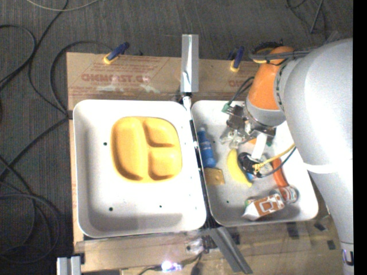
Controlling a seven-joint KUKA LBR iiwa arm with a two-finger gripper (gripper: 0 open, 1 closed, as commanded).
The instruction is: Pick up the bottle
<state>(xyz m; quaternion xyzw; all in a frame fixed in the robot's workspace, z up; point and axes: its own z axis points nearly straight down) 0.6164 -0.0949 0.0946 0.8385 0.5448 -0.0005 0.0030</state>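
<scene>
Yellow moulded plastic tray with three compartments lies in the left white bin. Right white bin: blue plastic bottle lying lengthwise against the left wall (tan flat piece just below it), yellow rounded object, orange-and-white carton near the front. Grey two-finger gripper hangs right of the bottle, apart; finger state cannot be told.
</scene>
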